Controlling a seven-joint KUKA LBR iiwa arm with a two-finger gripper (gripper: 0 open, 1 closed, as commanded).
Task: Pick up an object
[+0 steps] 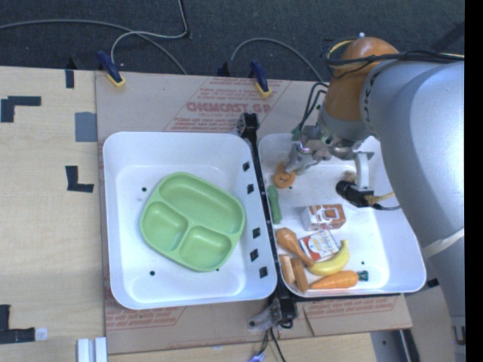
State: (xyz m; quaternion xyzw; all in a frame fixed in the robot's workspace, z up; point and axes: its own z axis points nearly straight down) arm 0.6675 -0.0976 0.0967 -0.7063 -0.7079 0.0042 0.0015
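Dark carpet floor (90, 13) w/ cables (162, 40) up top; light wood bench (38, 217); cardboard sheet (204, 104) held by 2 clamps (110, 68).

A single fixed camera looks down from above the bench at a slant, far enough to frame both the left bin (121, 225) and the right bin (392, 255) whole, with the arm (423, 142) entering from the right side.

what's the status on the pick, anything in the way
End effector low in right bin, over small orange piece; grasp unconfirmed. Banana, carrot, cartons clustered nearer front. Green plate in left bin.
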